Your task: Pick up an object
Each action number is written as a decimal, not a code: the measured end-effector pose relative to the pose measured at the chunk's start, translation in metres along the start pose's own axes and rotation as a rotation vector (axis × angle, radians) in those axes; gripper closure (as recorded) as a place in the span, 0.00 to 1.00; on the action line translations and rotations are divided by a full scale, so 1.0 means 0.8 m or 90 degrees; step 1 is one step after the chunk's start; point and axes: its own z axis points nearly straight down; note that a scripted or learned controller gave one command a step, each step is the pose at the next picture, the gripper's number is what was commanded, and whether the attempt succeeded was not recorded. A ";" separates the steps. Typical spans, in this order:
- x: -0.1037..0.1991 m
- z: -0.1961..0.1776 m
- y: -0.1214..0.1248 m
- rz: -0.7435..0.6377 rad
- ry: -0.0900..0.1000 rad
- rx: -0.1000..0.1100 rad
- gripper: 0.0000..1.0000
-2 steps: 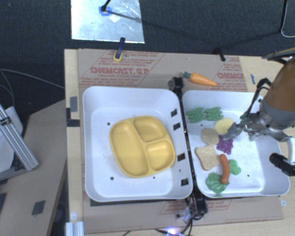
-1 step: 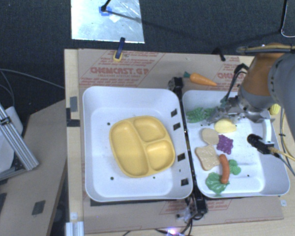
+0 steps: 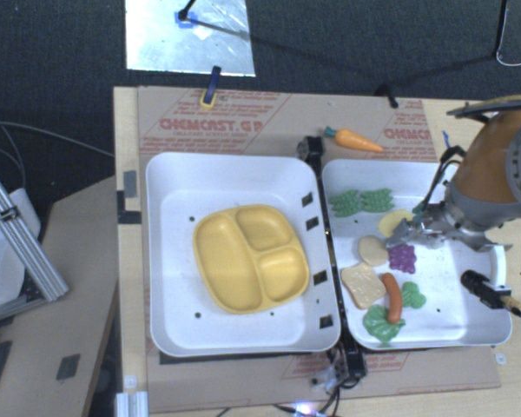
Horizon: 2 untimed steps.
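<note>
The right bin [image 3: 443,320] holds several toy foods. Among them are purple grapes [image 3: 403,256], a pale yellow piece [image 3: 391,222], a beige round piece [image 3: 372,250], a bread slice [image 3: 361,285], an orange-red sausage [image 3: 392,295], green leafy pieces [image 3: 381,325] and two green vegetables [image 3: 361,201] near the far wall. My gripper [image 3: 411,232] reaches in from the right and hangs low, just above the grapes and beside the pale yellow piece. I see nothing held in it.
A yellow divided plate [image 3: 250,257] lies in the left bin [image 3: 161,259]. A toy carrot [image 3: 354,140] rests on the cardboard behind the bins. The divider between the bins carries black clips [image 3: 313,224].
</note>
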 end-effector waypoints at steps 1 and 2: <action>0.079 0.001 -0.041 -0.005 0.001 0.000 0.00; 0.112 0.001 -0.113 -0.002 0.002 0.002 0.00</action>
